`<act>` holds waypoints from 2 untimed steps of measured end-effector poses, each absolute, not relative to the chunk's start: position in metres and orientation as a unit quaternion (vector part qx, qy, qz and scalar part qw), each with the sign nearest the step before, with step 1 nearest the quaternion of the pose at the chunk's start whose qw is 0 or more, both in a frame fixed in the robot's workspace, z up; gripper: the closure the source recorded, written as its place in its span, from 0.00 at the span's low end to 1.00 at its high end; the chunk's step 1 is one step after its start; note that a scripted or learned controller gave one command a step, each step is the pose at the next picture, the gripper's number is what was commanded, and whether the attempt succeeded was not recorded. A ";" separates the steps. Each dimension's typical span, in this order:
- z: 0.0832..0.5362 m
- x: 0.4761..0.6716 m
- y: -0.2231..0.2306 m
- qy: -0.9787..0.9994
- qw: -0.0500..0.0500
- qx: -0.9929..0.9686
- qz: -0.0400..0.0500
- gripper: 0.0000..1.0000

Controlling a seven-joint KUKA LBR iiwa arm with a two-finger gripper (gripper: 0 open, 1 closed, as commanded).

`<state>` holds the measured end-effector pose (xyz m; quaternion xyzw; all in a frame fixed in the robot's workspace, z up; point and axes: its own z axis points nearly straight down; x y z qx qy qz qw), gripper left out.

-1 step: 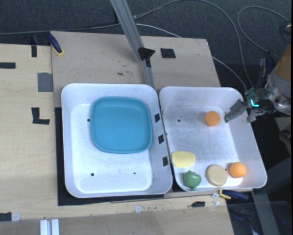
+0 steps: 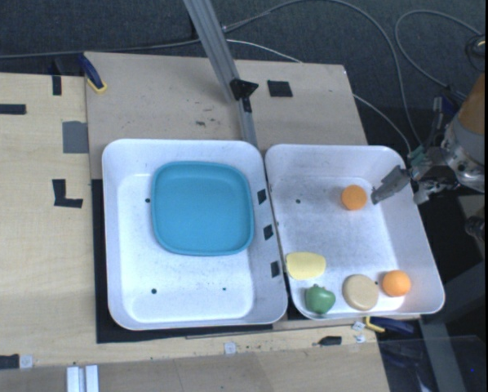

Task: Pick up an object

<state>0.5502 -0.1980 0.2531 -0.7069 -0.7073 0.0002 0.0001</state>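
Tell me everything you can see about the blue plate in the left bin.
The blue plate is a rounded square in a flat turquoise colour, with a slightly raised rim and a smooth, matte look like plastic. It lies flat and right side up on the floor of the left bin, toward the bin's far side, with white floor showing all round it. Nothing sits on it or touches it other than the bin floor. Its surface looks clean and unmarked.

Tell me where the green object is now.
The green object lies at the right bin's near edge, below the yellow piece, left of the beige one.
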 end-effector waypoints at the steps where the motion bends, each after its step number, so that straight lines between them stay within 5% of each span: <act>1: 0.190 0.548 -0.201 -0.707 0.003 -0.707 0.002 0.00; 2: 0.139 0.552 -0.197 -0.707 0.002 -0.707 0.001 0.00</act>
